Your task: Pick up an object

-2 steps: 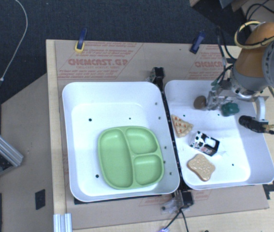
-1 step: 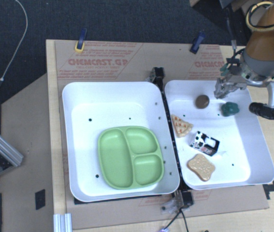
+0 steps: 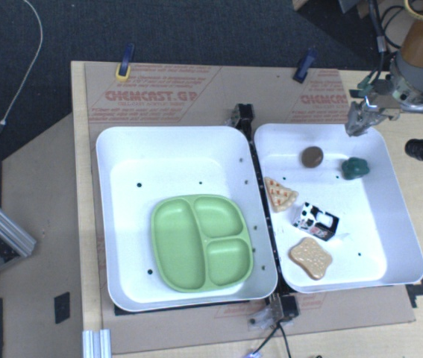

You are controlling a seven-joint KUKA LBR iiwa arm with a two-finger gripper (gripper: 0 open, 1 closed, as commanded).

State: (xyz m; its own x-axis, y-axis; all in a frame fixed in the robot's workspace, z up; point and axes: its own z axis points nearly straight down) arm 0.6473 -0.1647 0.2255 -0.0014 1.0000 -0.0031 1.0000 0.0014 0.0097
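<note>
Two shallow white bins side by side on a brown cardboard-covered tabletop (image 3: 196,88).

Left white bin (image 3: 121,162): holds a pale green plastic divided plate with three compartments (image 3: 201,242), sitting toward the bin's near right side.

Right white bin (image 3: 390,222): five small objects.
- small round brown disc (image 3: 312,156) near the far wall
- dark green rounded lump (image 3: 355,168) just right of the disc, apart from it
- tan waffle-patterned triangular piece (image 3: 279,195) close to the bin's left wall
- black-and-white patterned block (image 3: 316,220) near the centre, just below and right of the waffle piece
- beige toast-shaped slice (image 3: 310,258) nearest the front, just beside the block; can't tell if they touch

Grey arm comes in from the upper right. Its metal two-finger hand (image 3: 359,124) sits over the far right corner of the right bin, at the rim, above and near the green lump. Nothing seen between the fingers; whether they're wide or narrow, cannot tell at this size and angle.

Two blue clamps (image 3: 304,66) on the tabletop's far edge. Black clips (image 3: 242,114) at the seam between the bins.
</note>
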